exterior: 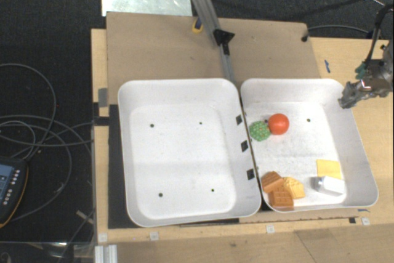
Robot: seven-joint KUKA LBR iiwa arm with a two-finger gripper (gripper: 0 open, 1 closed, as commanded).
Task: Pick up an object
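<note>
Dark carpet strewn with cables surrounds a wooden bench [184,49] bearing two shallow white bins, the left bin [178,95] bare and the right bin [345,151] holding every object. An orange ball [279,124] touches a green ball [260,131] near the divider, two waffle pieces [281,189] lie at the near edge, and a yellow block [329,167] sits just behind a small white-and-grey item [327,185] (too blurred to identify). At the right bin's far right rim hangs the gripper [351,95], whether apart or together I cannot tell.

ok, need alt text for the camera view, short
Two white bins side by side on a bench; the right bin holds a red ball, green ball, orange waffles, yellow block and a small white item. The gripper sits over its right rim.
</note>
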